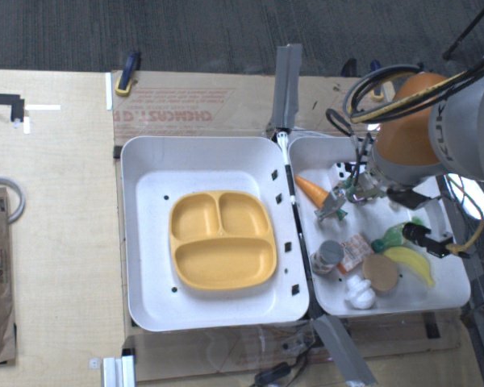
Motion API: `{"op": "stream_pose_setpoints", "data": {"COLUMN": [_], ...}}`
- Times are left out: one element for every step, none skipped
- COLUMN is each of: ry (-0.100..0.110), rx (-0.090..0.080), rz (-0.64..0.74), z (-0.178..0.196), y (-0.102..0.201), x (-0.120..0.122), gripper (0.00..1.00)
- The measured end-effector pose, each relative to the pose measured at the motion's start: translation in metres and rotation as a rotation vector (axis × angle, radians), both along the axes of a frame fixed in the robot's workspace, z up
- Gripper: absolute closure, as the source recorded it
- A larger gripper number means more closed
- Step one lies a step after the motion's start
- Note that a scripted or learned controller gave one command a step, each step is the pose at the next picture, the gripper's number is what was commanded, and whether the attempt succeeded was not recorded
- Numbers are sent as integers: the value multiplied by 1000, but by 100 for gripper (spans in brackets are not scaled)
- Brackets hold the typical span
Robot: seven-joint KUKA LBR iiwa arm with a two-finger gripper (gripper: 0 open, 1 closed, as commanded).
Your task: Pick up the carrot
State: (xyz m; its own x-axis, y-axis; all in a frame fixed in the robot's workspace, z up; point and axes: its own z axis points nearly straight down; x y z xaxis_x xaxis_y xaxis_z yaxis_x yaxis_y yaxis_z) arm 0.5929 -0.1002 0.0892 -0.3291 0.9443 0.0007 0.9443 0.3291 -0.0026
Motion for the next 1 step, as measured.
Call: {"op": "stream_pose_setpoints", "data": {"ry": [3], "rx": [0], "rz": [-5], "z": [6], "y": [-2], "x": [0], "gripper": [100]}}
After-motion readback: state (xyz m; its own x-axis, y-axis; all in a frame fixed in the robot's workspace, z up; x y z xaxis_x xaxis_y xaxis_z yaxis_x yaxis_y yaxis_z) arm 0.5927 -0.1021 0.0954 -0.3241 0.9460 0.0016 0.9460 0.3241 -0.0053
